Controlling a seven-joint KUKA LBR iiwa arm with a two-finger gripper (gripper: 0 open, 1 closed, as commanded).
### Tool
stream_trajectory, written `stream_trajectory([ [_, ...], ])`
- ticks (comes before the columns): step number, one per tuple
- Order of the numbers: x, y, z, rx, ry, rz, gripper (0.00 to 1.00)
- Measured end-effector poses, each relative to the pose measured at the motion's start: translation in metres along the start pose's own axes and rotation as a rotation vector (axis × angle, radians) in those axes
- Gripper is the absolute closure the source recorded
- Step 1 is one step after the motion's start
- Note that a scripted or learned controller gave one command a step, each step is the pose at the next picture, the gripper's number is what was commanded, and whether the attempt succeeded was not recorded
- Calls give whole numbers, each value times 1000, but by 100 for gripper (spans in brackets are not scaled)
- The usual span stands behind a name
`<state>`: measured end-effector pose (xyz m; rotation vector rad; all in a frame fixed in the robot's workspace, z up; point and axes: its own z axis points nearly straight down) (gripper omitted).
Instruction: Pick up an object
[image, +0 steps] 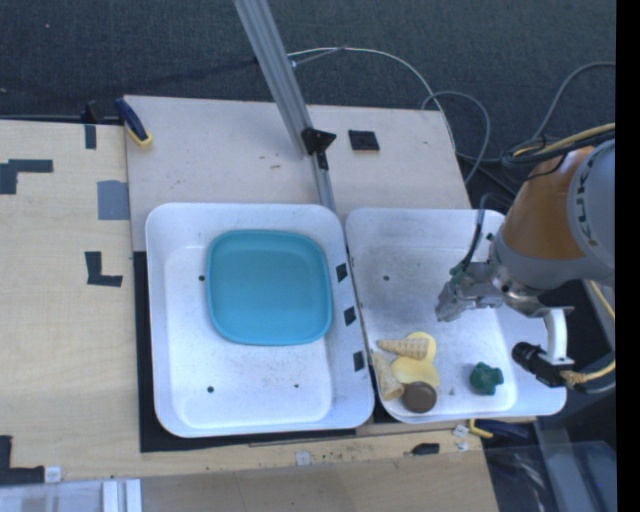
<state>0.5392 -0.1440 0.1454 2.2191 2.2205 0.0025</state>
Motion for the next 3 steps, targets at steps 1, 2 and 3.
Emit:
stream_trajectory([
  [1, -7, 1, -44, 0, 0, 1, 100],
  [2, -7, 2, -95, -1, 0, 0, 100],
  [3, 38, 3, -99, 3, 2, -3, 100],
])
